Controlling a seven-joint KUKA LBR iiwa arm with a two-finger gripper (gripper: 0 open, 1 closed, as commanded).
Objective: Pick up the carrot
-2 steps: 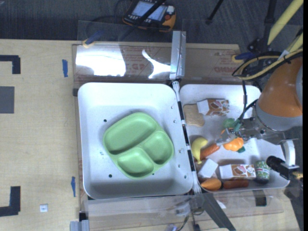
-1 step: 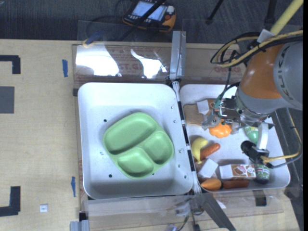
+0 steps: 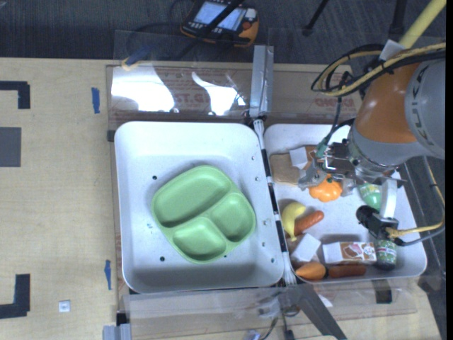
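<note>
Your hand (image 3: 327,172) sits over the right bin (image 3: 414,261), toward its far edge, low among the clutter; I can't tell from this angle what state it's in or whether it has anything. An orange rounded piece (image 3: 326,190) lies right under it, touching or nearly so. That doesn't look like the target to me. My read is the carrot (image 3: 308,222) is the elongated orange-red piece nearer the bin's left wall, lying flat and tilted, its left end touching a yellow fruit (image 3: 291,212). A white card (image 3: 306,247) sits just beside it on the near side. Further toward the near edge there's another orange piece (image 3: 311,270), a red sausage-like item (image 3: 346,270) and a small printed box (image 3: 357,251); any of these could be mistaken for it, so check your target. The green divided plate (image 3: 204,213) is alone in the left bin (image 3: 134,147), well apart and irrelevant here. Handling: probably a toy, so light, rigid, smooth and a bit slippery, tapered. Take it across the thick middle, square to its long axis, not at the narrow tip where it will squirt out. Approach from the side away from the yellow fruit or you'll pinch both.
</note>
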